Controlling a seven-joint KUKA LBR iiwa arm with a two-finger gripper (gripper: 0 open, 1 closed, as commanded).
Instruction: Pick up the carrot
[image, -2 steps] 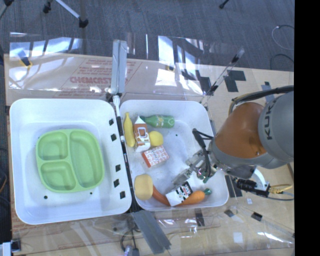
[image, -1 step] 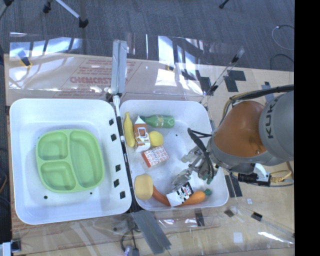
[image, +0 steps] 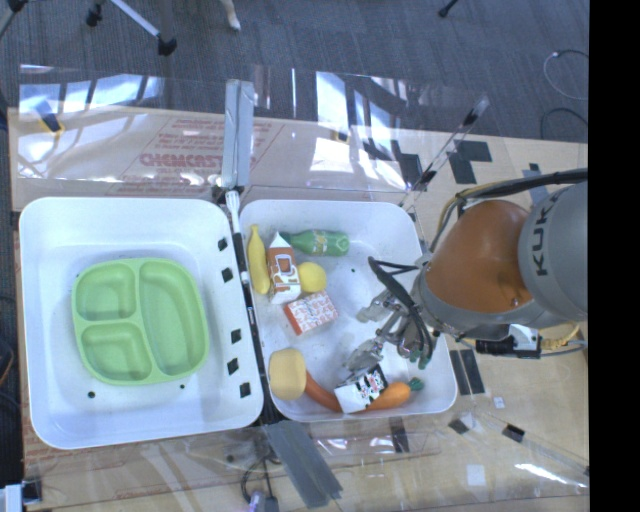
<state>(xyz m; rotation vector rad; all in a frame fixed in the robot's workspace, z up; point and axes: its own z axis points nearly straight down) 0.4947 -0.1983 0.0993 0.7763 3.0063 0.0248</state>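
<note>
Carrots number two in the right-hand shallow white plastic bin (image: 405, 225), both near its front wall. One tapered orange carrot with a green stub end (image: 392, 394) lies at the front right corner, its thick end pointing right. A second smooth orange carrot (image: 320, 392) lies to its left, slanting down to the right, with its upper end against a rounded pale yellow fruit-shaped item (image: 287, 372). Between the two carrots sits a small white carton with dark print (image: 361, 388), touching both.

The metal two-finger end effector (image: 382, 335) hangs over the right half of this bin, just above the white carton and the right carrot. Its thin fingers appear spread, with nothing pinched between them. Behind it the arm's glossy orange band (image: 478, 258) and grey housing (image: 555, 250) extend over the bin's right rim.

Further back in the same bin:
- a curved yellow banana (image: 257, 260) lies along the left wall;
- a green plastic bottle (image: 315, 242) lies on its side near the back wall;
- a small orange and white box (image: 282, 270) rests beside the banana;
- a round yellow lemon-shaped item (image: 313, 277) touches that box;
- an orange patterned rectangular box (image: 311, 313) lies near the bin's middle.

The left-hand white bin (image: 45, 330) carries a light green moulded plate with three compartments (image: 140, 320). Both bins rest on a pale wooden surface (image: 520, 440) under clear sheeting.
</note>
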